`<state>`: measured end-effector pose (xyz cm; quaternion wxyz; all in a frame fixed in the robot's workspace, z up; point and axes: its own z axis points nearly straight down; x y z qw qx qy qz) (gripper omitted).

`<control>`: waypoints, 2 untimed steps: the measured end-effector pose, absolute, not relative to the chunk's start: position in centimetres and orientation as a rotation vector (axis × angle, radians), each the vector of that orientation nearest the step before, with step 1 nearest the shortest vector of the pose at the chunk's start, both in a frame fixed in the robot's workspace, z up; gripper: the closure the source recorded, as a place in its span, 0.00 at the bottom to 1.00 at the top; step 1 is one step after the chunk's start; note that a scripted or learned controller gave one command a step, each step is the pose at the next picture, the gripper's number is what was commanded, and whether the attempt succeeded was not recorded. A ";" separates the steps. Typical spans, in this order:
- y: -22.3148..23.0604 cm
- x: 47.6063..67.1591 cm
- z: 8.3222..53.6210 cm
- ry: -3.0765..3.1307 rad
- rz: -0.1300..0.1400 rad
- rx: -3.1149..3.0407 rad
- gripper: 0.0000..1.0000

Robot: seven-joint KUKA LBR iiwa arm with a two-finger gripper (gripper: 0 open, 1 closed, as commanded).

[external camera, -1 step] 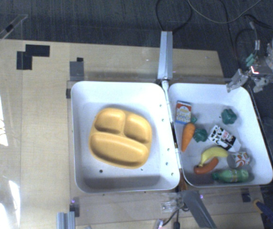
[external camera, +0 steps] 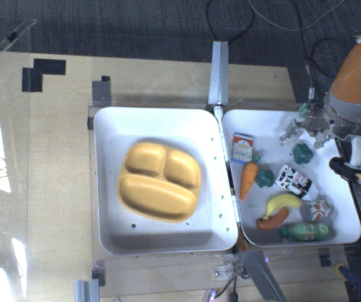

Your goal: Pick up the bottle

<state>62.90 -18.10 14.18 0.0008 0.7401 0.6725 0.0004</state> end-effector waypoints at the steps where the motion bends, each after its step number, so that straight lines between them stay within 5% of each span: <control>1: -19.3 61.0 8.7 2.197 0.006 2.236 0.00; 2: -18.8 61.4 9.1 2.117 0.004 2.317 0.00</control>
